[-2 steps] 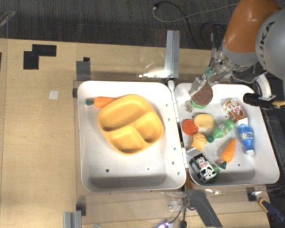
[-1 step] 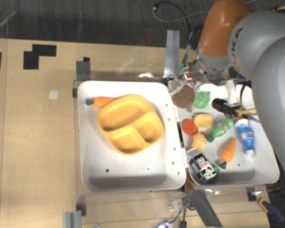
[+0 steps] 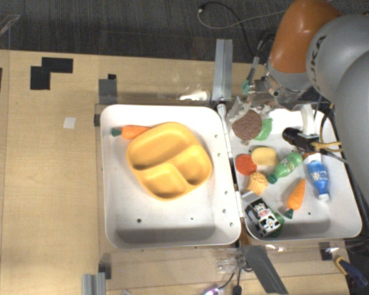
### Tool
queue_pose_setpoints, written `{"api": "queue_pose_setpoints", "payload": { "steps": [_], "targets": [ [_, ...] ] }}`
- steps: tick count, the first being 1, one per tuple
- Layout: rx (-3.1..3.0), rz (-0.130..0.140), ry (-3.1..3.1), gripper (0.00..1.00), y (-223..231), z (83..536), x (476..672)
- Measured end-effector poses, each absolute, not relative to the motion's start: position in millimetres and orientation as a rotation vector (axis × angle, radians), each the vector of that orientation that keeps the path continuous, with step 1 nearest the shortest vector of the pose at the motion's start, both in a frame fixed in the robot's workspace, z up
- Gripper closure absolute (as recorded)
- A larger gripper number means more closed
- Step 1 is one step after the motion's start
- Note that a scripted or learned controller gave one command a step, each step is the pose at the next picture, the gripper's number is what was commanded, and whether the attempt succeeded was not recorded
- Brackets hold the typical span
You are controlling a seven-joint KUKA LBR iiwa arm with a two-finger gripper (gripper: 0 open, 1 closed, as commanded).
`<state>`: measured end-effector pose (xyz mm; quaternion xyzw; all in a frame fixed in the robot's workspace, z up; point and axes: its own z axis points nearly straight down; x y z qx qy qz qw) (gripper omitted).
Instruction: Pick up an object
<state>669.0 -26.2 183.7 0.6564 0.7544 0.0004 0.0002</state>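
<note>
The arm (image 3: 332,48) leans over the right bin's (image 3: 347,217) far-left corner, wrist low above a brown disc (image 3: 247,125) there, likely its target. I cannot tell the jaws' state. The yellow divided tray (image 3: 168,158) fills the left bin (image 3: 166,226). Crowding the disc: a green piece (image 3: 265,129), a lemon (image 3: 264,157), a tomato (image 3: 245,164).

brown patty (image 3: 247,125): round, flat, upper left of the right bin (image 3: 344,223), just beside a green object (image 3: 265,128).
</note>
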Motion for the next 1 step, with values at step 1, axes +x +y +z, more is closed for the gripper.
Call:
{"api": "queue_pose_setpoints", "payload": {
  "steps": [1],
  "targets": [
    [2.250,0.000,2.193,1.00,45.6,183.3,668.8]
  ]
}}
